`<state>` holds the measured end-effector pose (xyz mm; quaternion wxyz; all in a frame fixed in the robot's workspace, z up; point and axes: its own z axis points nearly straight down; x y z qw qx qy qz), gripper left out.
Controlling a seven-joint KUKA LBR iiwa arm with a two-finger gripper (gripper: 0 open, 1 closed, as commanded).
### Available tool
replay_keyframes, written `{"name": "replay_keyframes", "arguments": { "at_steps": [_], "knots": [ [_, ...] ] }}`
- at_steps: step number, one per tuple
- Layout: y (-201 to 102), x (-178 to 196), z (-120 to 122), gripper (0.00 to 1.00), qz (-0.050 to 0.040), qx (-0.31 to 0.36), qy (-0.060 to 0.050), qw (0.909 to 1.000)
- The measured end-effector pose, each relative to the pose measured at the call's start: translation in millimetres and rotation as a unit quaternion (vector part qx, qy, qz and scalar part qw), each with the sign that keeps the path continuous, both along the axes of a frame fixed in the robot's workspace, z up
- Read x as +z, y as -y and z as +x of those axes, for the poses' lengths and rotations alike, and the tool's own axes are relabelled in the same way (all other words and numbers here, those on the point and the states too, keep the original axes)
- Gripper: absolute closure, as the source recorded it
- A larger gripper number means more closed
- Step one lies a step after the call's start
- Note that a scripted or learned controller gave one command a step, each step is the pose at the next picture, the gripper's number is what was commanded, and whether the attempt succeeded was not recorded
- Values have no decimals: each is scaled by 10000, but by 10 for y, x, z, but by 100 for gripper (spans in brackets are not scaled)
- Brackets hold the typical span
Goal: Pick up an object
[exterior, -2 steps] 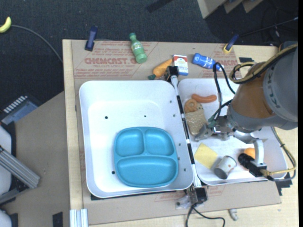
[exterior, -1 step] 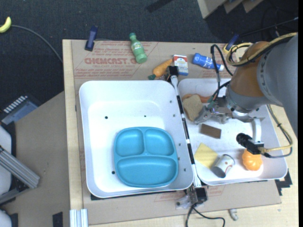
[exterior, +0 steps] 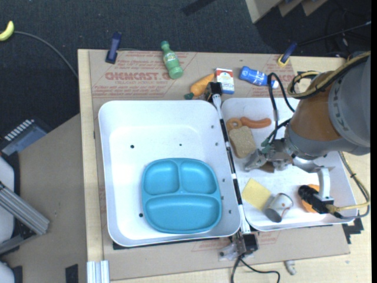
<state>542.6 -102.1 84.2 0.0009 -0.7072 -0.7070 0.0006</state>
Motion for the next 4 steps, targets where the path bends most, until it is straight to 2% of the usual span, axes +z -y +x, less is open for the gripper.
{"name": "replay_keyframes", "arguments": {
  "at_steps": [1, 2, 3, 4],
  "knots": [
    [105, 4, 265, 0, -8, 6, 18, 10000],
    [18, 5, 120, 0, 2, 1, 3, 10000],
    [-20, 2, 230, 0, -5, 5, 16, 10000],
    [-96, 2, 170, 0, 2, 3, 1, 10000]
  ]
}}
